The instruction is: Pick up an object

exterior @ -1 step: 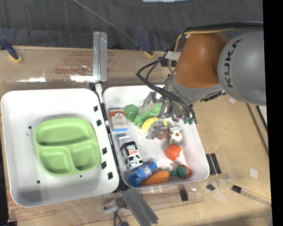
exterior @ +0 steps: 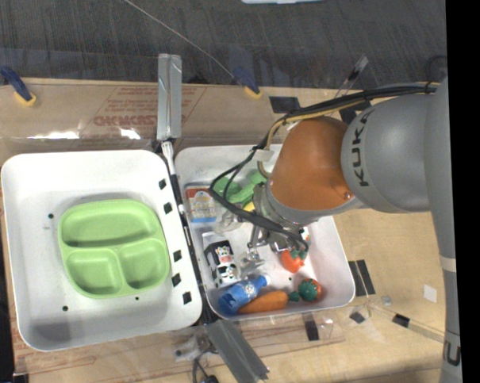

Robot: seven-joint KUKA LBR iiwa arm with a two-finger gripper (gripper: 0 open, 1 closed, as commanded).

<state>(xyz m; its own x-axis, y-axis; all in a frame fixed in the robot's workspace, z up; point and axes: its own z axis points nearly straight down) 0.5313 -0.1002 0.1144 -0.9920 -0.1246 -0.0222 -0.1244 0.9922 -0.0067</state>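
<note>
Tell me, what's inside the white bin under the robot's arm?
The right bin holds a carrot, a blue bottle, a small black-and-white packet, red-and-green toy food and something green. The arm covers the bin's upper right part.

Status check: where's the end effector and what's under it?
End effector low in right bin. Toys clustered below: carrot, blue bottle. Green tray untouched, left bin.

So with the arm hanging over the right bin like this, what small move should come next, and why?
Probably a short, straight descent. The end effector sits low over the right bin, just above and left of the orange-red toy. A small shift toward that toy first may help, since the carrot, the blue bottle and other items crowd close by.
</note>
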